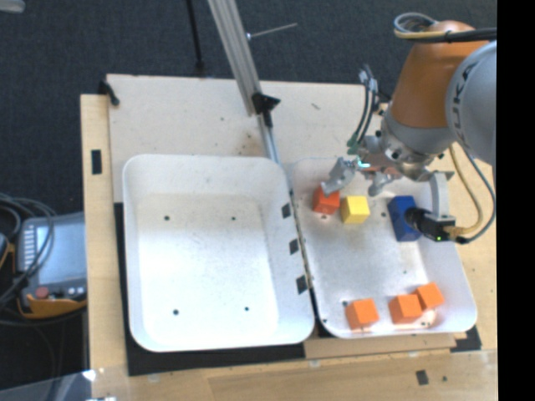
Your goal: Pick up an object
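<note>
The hand (358, 179) hovers over a yellow block (355, 209) in the right bin (447, 266).

Two bins are set side by side on the bench (201, 107). In the right bin (376, 261), two blocks (327, 200) (355, 210) are placed close together near the far edge, with a third block (403, 218) to their right. Three more blocks (362, 312) (405, 308) (430, 296) are lined along the near edge. The gripper (358, 179) is positioned over the far pair, possibly touching one.

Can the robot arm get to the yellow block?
Probably yes. The yellow block sits in the open in the right bin, just below the gripper, with nothing on top of it.
</note>
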Tool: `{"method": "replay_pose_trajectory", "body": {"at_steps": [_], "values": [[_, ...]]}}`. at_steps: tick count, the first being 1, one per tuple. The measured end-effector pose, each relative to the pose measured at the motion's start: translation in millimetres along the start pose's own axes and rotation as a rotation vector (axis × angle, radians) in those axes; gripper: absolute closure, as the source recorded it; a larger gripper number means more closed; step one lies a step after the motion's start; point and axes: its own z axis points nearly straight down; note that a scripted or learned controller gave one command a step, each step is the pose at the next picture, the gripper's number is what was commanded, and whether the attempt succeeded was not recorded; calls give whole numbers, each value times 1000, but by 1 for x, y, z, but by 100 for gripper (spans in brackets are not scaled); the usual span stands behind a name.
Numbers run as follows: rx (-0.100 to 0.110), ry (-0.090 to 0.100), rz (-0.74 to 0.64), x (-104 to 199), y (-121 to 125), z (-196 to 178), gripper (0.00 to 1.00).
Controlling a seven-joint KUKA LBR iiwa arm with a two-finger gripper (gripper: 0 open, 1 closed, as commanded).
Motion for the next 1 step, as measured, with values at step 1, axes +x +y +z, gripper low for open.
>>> {"method": "replay_pose_trajectory", "body": {"at_steps": [1], "values": [[-5,0,0,0,1,-3,0]]}}
